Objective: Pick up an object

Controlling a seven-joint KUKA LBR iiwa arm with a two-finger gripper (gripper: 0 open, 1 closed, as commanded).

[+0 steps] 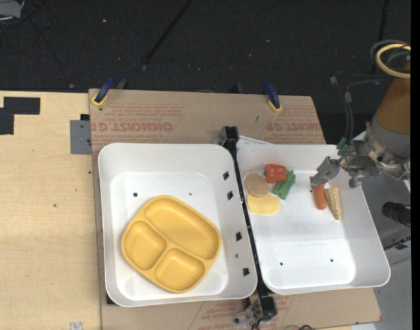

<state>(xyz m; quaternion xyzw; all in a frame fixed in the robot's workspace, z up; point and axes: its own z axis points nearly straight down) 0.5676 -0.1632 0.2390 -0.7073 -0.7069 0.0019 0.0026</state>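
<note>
arm: reaches in from the right, low over the right bin (361,267) | end effector (324,174): above the bin's right part, grip state cannot be told | objects: orange piece (320,198) and tan wedge (333,203) just below it | left bin (113,184): yellow divided plate (170,243)

Two white bins on a cardboard-covered surface
Left bin (113,184) holds a yellow divided plate (170,243); cardboard sheet (196,115) clamped by blue clips (271,96).
</note>
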